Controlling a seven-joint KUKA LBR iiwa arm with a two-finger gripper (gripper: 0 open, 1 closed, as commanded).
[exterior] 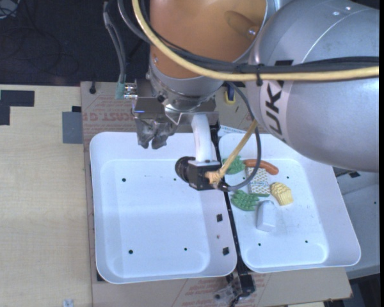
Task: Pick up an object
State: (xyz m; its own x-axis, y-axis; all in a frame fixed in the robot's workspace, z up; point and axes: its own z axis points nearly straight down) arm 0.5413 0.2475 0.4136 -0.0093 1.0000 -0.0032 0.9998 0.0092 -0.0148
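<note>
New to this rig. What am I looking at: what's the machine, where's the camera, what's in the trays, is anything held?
One camera, fixed above the bench, looks down at a slant. The big grey and orange shape is a KUKA robot arm reaching in from the right. Its gripper hangs by the far rim of the left bin; I see no object in it. The right bin holds the objects, clustered near its left wall: an orange sausage-like piece, a yellow corn-like piece, a green leafy piece and a pale grey block.

Grey arm [320, 62] overhead, claw [153, 136] downward.
</note>
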